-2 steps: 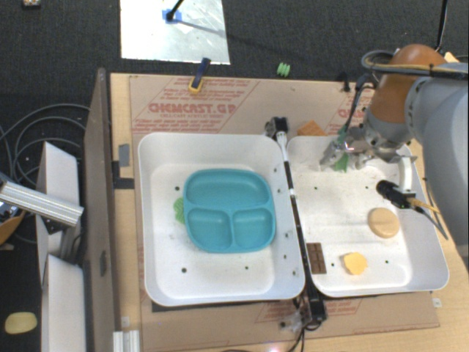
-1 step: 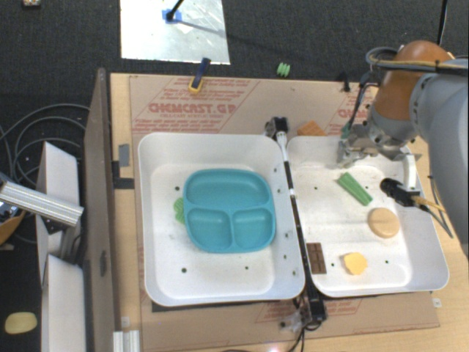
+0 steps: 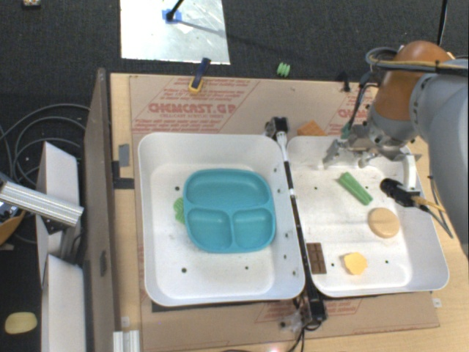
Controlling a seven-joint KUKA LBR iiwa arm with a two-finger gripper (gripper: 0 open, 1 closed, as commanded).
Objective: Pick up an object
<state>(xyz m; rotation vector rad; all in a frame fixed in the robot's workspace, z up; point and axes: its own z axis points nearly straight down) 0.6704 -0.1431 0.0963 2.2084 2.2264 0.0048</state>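
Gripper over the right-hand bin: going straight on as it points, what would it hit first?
The gripper would likely meet the right-hand bin's bare floor, beside the green stick; depth is unclear.

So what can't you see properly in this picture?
- The green thing in the left bin: in the camera view the teal plate lies over it, and just an edge peeks out.
- The far right corner of the right bin: the arm covers it.
- The gripper: blurry and partly under the wrist.
- The brown piece by the divider: too small to name.
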